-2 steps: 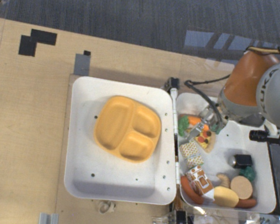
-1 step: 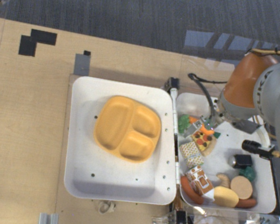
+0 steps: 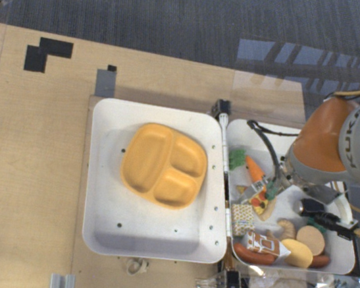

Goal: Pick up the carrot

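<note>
The carrot [image 3: 253,170] lay at the upper left of the right bin [image 3: 346,264], beside a green piece [image 3: 236,158]. The gripper [image 3: 269,191] hung just below-right of it over cluttered toy food; its grip could not be judged. The yellow tray [image 3: 164,164] sat in the left bin [image 3: 105,183].

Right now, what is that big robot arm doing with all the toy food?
The grey and orange arm is reaching into the right bin, which is full of toy food. Its gripper is down right beside the carrot, near the bin's left side. It is not clear that it has grabbed anything. The left bin holds a yellow divided tray.
</note>
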Controlling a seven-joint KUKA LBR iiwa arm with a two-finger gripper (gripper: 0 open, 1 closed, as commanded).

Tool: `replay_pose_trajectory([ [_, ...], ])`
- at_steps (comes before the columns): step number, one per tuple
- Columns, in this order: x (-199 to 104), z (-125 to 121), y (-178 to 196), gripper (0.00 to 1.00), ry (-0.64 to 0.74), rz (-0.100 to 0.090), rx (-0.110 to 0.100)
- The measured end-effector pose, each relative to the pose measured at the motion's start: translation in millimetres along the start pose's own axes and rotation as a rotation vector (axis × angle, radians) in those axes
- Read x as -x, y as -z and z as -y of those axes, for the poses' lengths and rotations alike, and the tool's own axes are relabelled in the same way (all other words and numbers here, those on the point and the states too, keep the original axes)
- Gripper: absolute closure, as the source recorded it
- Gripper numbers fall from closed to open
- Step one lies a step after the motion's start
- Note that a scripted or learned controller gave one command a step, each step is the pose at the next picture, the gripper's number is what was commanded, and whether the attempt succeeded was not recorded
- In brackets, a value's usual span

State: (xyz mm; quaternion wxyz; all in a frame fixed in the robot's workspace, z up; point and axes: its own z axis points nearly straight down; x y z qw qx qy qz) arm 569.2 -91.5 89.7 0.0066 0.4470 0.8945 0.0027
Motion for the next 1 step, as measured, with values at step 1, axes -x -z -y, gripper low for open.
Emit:
replay_pose_trajectory([
  [1, 1.0, -5.4, 13.6, 1.0, 0.01, 0.007, 0.009],
])
